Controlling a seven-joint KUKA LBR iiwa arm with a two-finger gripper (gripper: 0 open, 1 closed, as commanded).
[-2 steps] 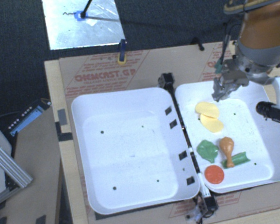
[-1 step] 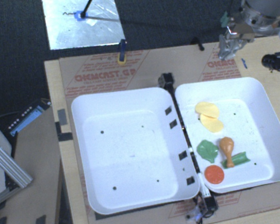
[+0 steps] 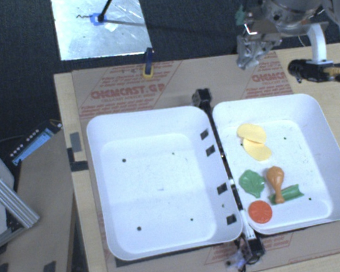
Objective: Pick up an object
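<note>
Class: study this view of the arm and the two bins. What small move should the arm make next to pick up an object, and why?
Probably swing the pincer toward the camera, over the right bin. It hangs beyond the bin's far rim, above the cardboard, while all the toy food lies in that bin: yellow slices, a green leaf, a drumstick and a red disc. The slices lie nearest.

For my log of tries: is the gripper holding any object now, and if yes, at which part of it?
Nothing is held. The gripper hangs above the bench behind the right bin, nothing between its fingers; the toy foods lie in that bin.
</note>
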